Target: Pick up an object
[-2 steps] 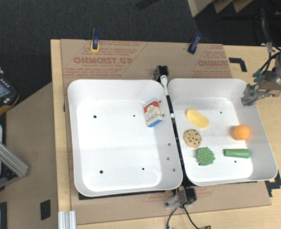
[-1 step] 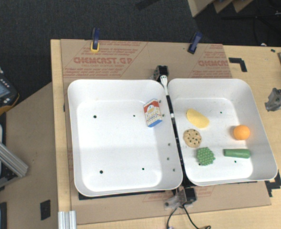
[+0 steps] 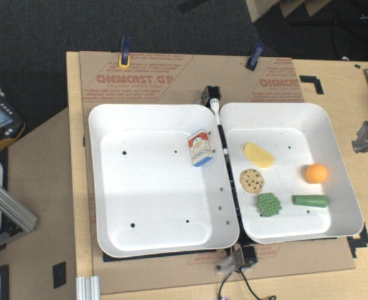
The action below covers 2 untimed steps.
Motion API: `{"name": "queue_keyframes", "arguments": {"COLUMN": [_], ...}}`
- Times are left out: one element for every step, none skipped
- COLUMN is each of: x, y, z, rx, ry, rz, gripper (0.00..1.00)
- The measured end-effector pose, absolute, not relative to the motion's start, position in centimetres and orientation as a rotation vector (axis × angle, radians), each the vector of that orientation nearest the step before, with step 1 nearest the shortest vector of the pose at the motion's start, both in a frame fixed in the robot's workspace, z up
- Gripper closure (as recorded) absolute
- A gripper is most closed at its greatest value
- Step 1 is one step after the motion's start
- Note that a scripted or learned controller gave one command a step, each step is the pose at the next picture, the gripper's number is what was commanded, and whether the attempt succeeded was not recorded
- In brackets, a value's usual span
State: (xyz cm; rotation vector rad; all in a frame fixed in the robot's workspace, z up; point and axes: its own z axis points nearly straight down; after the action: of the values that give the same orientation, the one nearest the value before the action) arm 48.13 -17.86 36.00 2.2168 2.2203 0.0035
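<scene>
Green block long axis left-right, right bin | jaws at right edge (opening: cannot tell)

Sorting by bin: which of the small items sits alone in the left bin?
The little carton, red, white and blue, near the left bin's upper right corner. The other five items all lie in the right bin.

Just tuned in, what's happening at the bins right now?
Nothing is being handled. A small red, white and blue carton sits in the left white bin near its right wall. The right white bin holds a yellow oval piece, a speckled round cookie, a green bumpy ball, an orange ball and a green bar.
</scene>
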Motion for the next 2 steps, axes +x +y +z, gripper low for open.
{"name": "queue_keyframes", "arguments": {"x": [48.0, 48.0], "y": [-15.7, -12.2], "z": [37.7, 38.7], "rx": [2.214, 2.214], "ry": [2.222, 2.222], "rz": [0.004, 0.004], "gripper": [1.00, 1.00]}}
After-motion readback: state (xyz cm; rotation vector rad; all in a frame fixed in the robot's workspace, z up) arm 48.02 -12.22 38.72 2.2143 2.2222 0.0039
